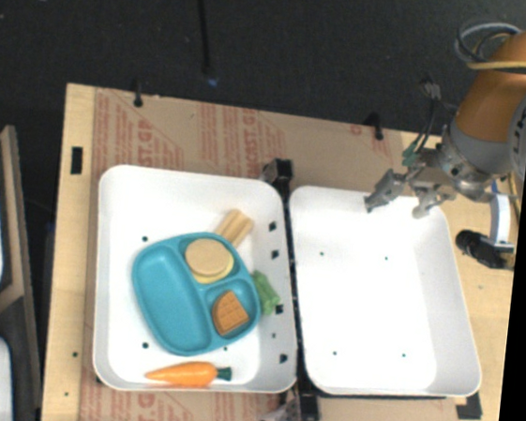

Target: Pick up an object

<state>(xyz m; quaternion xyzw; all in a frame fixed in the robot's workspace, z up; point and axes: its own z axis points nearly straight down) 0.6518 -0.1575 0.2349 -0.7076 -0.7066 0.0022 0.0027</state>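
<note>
Starting far to the left of the gripper, the left bin (109, 235) holds all the loose things. A blue divided tray (172, 303) lies tilted across its middle, well apart from the gripper and lower in the view. In the tray's upper compartment sits a round tan disc (210, 258), and in its smaller right compartment a brown waffle-like piece (230, 312). A pale wooden block (236, 225) leans just beyond the tray's upper edge, touching or nearly touching the disc's side. A small green piece (267, 293) lies against the tray's right rim, the closest of the objects to the gripper, though still well away from it. An orange carrot (186, 373) with a green tip lies along the bin's near wall, below the tray.

Further right, the right bin (445, 273) has its far edge directly beneath the gripper (399, 200). The gripper hangs over that far rim, toward the bin's back right corner, with its two fingers (378, 195) spread apart and nothing between them. Above it rises the grey wrist with the orange band (490, 108), at the view's right.
</note>
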